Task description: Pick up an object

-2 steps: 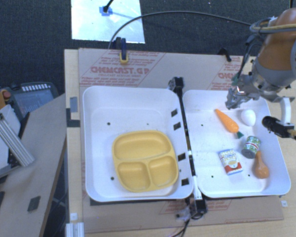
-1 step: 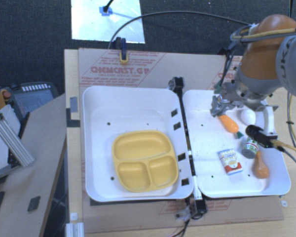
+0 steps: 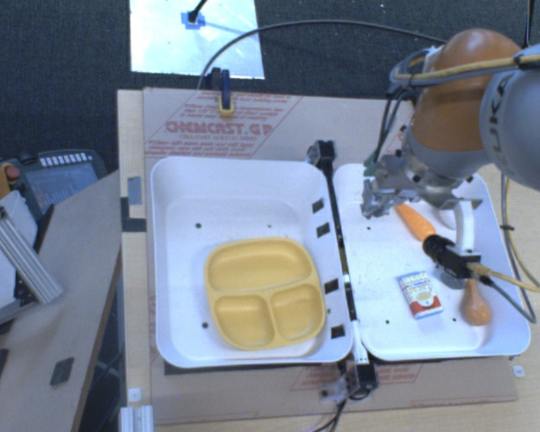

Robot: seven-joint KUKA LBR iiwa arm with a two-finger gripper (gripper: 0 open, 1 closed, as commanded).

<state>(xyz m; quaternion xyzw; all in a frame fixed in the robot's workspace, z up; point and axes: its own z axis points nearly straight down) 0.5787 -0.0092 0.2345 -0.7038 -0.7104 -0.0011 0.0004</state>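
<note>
While in bin (image 3: pixel 515 329), carrot (image 3: pixel 416 222) beside claw (image 3: pixel 374 205)

The left bin (image 3: pixel 184 196) and the right bin (image 3: pixel 508 331) are plain white. The 3-part tray (image 3: pixel 264 292) is yellow. The carrot-shaped piece (image 3: pixel 415 222) is orange, and the small box (image 3: pixel 420 295) is white with red and yellow print. The cardboard (image 3: pixel 252 120) is tan with red lettering. The arm (image 3: pixel 522 106) is grey with an orange band.

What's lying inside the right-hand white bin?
In the right bin: an orange carrot-like stick, a small printed carton and a tan pear-shaped piece. The arm and claw cover its far part, hiding whatever lies there.
</note>
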